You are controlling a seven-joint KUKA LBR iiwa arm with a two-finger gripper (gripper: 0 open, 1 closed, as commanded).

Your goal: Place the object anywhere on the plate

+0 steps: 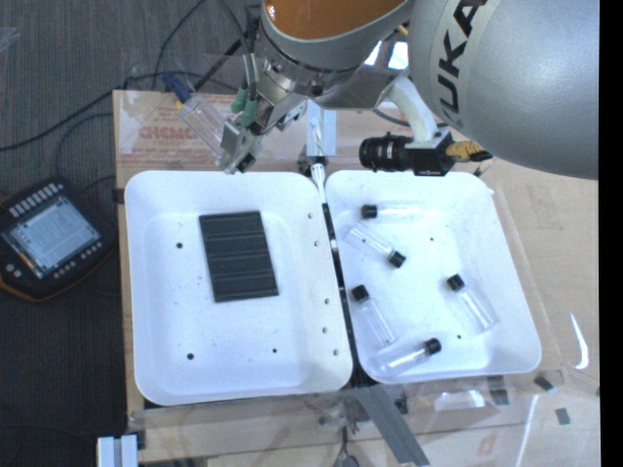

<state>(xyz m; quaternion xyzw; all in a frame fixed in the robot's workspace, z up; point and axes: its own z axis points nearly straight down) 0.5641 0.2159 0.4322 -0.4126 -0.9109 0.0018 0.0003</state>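
Note:
A dark ribbed plate [238, 255] lies flat in the left bin [156, 358], slightly left of its middle. Several clear vials with black caps lie in the right bin [506, 261], among them one at the back [387, 210], one near the front [410, 354] and one at the right [473, 305]. My gripper [237, 156] hangs over the far rim of the left bin, above and behind the plate. A clear tube-like thing with a blue end [200, 115] shows just left of the gripper. I cannot tell whether the gripper holds it.
The big grey and orange arm [409, 27] covers the top of the view above both bins. A teach pendant [49, 236] lies on the floor left of the bench. Cables run behind the bins.

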